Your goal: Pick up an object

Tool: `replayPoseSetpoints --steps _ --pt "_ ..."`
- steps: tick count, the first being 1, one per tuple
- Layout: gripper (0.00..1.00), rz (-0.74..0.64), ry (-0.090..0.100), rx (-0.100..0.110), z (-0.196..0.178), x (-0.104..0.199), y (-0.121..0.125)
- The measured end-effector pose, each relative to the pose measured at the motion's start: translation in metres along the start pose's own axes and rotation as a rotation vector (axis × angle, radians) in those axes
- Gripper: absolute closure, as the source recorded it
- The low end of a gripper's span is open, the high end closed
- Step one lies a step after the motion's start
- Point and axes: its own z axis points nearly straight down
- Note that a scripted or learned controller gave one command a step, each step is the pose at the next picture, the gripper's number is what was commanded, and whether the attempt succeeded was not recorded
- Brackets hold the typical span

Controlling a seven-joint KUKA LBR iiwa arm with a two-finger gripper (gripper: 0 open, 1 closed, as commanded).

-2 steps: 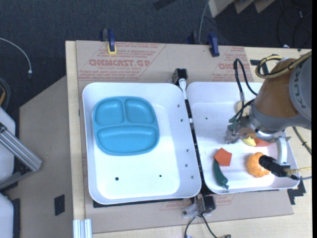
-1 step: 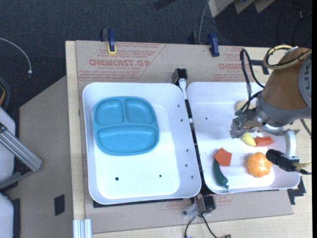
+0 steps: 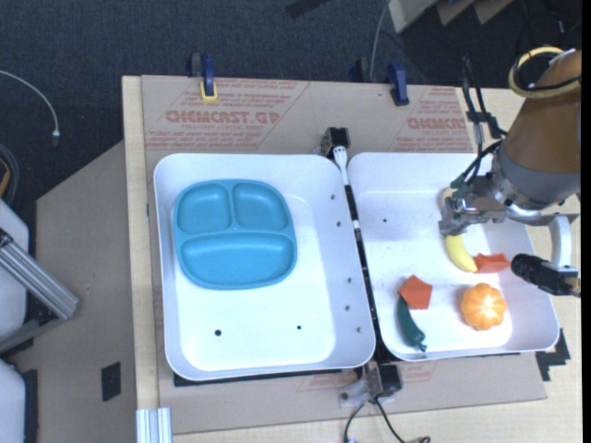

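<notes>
- Brown board under the bins carries red printed lettering that reads roughly "CHEMCAST GP" on the left, and the same mark shows in part on the right, cut off by the arm
- Two blue clamps pin the board's far edge, and dark grey carpet lies around the bench with cables trailing over it
- White left bin holds a blue divided plate with three compartments, lying flat in the bin's far half
- White right bin sits just beside it, the two rims meeting along a dark seam with a small black fitting at its far end
- The right bin's near half holds a yellow banana, an orange-red block touching the banana's near end, a red-orange wedge, a dark green pepper-like piece just below the wedge, and an orange tangerine
- The arm reaches in from the right over the right bin, its wrist pointing down
- The gripper hangs right at the banana's far end; its metal parts overlap the fruit, and I cannot tell how wide it is set or whether it grips anything
</notes>
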Motion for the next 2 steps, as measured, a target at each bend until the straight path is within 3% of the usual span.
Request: replayPoseSetpoints --steps 1,2 --pt "1.00 0.001 0.000 0.004 -0.013 0.000 0.001" --pt "1.00 -0.004 0.003 0.004 -0.025 0.052 0.007"
